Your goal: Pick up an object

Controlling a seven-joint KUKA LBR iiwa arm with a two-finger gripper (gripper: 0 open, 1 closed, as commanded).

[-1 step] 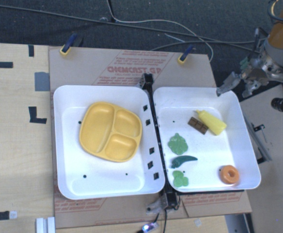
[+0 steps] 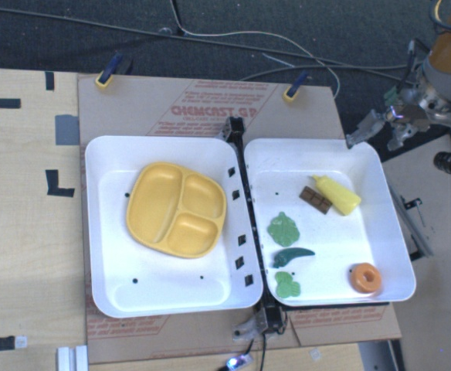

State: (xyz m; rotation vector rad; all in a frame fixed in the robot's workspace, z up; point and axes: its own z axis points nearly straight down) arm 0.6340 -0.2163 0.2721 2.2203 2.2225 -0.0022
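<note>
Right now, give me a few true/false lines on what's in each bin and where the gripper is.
1. The yellow divided plate lies in the left bin. True.
2. The orange donut sits on the plate. False: it lies in the right bin, near corner.
3. The gripper is over the plate. False: it is beyond the right bin's far right corner.
4. The brown chocolate piece touches the yellow mustard bottle. True.
5. Three green items lie in the left bin. False: right bin.
</note>
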